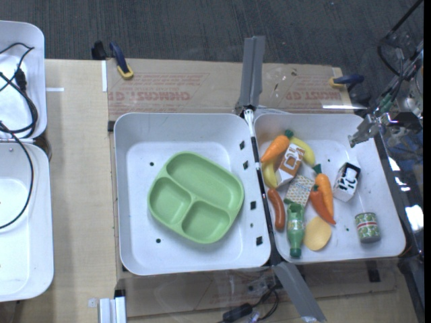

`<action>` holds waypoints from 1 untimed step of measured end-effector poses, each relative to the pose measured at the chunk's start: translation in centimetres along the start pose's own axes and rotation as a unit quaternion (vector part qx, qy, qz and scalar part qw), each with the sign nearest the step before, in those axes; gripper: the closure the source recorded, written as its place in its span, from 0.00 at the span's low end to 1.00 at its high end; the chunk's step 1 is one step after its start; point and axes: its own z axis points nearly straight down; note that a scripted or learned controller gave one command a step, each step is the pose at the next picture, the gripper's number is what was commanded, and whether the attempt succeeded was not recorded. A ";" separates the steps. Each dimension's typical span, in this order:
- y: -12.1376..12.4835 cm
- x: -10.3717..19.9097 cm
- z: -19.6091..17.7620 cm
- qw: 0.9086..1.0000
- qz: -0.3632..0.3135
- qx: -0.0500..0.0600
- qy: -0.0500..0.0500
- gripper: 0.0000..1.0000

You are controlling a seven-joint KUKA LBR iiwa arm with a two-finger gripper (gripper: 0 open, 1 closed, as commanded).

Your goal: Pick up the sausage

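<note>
- The worktop (81, 180) carries two shallow white bins side by side
- The left bin (135, 200) holds a green divided plate (195, 197) with three compartments, lying flat near its middle
- The right bin (390, 207) holds a cluster of toy food toward its left half
- The arm's end sits over the right bin's upper right corner, with the claw (363, 132) just above the rim; how wide it stands I cannot tell, and nothing shows between its tips
- An orange carrot (322, 196) lies near the bin's middle, a second carrot (275, 148) at the pile's top
- The sausage (277, 209), reddish-brown, lies lengthwise by the right bin's left wall, just beside a green bottle (295, 229)
- A small tin (367, 227) stands apart at lower right
</note>
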 end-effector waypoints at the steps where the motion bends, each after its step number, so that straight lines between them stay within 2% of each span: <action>1: -4.5 3.8 13.8 1.000 -0.010 -0.006 -0.001 0.00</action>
